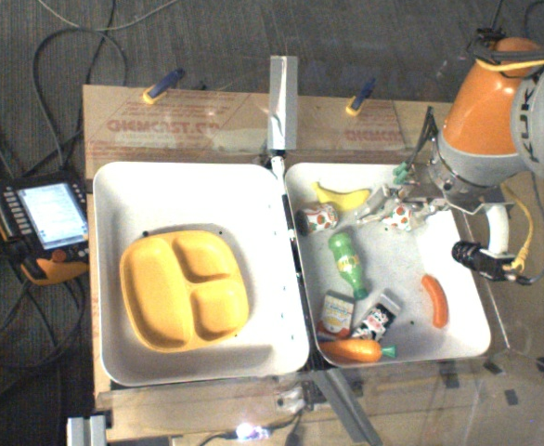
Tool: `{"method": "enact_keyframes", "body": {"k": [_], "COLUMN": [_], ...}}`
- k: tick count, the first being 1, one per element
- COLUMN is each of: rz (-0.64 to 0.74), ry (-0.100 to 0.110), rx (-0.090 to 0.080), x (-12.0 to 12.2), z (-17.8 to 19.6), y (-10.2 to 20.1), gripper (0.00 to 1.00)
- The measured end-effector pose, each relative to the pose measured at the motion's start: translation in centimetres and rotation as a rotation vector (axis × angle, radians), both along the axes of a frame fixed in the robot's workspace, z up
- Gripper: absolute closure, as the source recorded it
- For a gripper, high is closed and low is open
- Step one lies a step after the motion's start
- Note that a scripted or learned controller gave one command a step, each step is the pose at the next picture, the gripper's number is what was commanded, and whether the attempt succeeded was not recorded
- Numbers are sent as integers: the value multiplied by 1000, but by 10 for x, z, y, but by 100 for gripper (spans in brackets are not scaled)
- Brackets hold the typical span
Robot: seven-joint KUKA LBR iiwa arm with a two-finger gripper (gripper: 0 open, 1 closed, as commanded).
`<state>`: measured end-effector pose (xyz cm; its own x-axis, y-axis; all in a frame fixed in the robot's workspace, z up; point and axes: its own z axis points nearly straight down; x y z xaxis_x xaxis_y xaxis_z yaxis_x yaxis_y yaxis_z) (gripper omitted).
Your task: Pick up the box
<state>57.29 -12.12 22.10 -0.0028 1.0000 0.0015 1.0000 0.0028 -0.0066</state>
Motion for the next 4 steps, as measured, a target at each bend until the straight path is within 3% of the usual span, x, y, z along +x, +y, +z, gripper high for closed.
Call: {"method": "enact_keyframes", "body": {"k": [1,2,3,4], "rz": [92,143,176,280], "ry": [0,2,1,2], "rx": [0,0,-1,0], "x": [-72,-91,-91,-91], "z": [13,-20,-8,-40], "y": [32,103,147,111], "gripper": [0,0,0,0]}}
